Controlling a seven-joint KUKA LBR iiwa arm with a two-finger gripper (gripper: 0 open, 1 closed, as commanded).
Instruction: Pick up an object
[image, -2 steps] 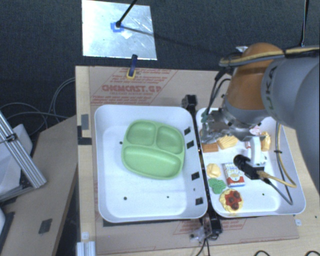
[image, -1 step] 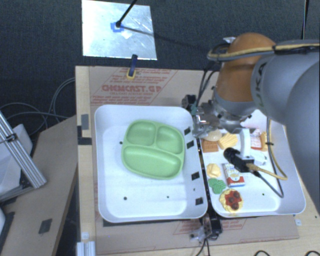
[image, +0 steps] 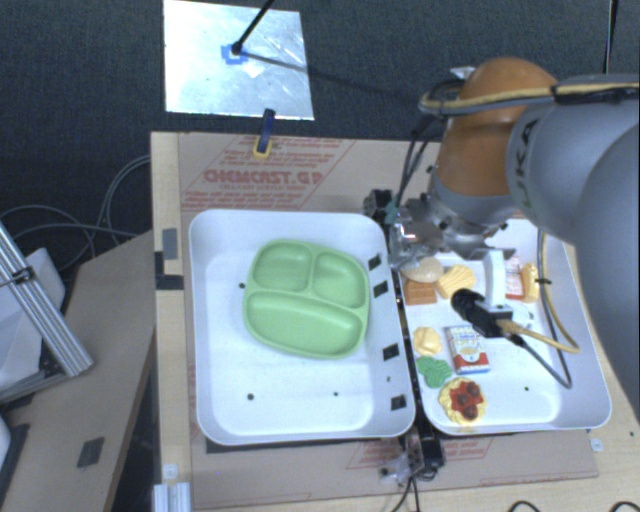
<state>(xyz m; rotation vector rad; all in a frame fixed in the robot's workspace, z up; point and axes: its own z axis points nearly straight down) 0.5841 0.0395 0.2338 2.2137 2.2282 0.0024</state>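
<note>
The right bin holds several toy foods. A pale bun, a yellow cheese wedge and a brown cracker lie at its upper left. Lower down are a yellow piece, a small red, white and blue carton, a green leafy piece and a round red and yellow piece. A white and red pack lies further right. My gripper hangs low over the bin's upper left corner, just above the bun. I see nothing held in it.
The left bin carries a green divided plate. Black clips sit along the rim shared by both bins. My grey arm and its orange band cover the right bin's far end.
</note>
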